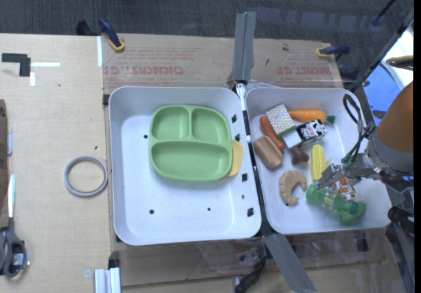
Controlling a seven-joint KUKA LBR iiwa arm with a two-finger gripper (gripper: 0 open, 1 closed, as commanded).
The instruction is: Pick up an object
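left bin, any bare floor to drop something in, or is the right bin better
The left bin is better: bare floor runs along its near edge below the green divided plate, plus a strip on the plate's left. The right bin is crowded: carrot, corn, croissant, green bottle and the gripper, leaving just its near-left corner.

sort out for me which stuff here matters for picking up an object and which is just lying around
Belongs to the job:
gripper, low in the right bin
green bottle, right by the gripper
corn cob
croissant
carrot
hot dog

Just lying about:
green divided plate in the left bin
tape ring
scissors
blue clamp
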